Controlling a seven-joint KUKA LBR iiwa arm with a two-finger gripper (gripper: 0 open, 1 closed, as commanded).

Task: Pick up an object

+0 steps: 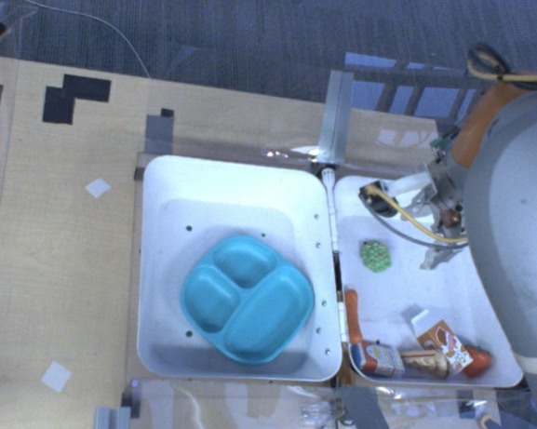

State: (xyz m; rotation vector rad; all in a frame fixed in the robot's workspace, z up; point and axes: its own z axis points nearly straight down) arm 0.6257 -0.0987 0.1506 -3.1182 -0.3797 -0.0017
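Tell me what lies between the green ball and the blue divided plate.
Camera view: the bins' adjoining white rims between small bumpy green ball and blue three-compartment plastic plate.

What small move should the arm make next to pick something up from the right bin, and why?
Probably a short move toward the green ball, then down. The gripper sits high in the right bin, nothing visibly held, and the ball lies alone nearby, while the packets crowd the bottom wall.
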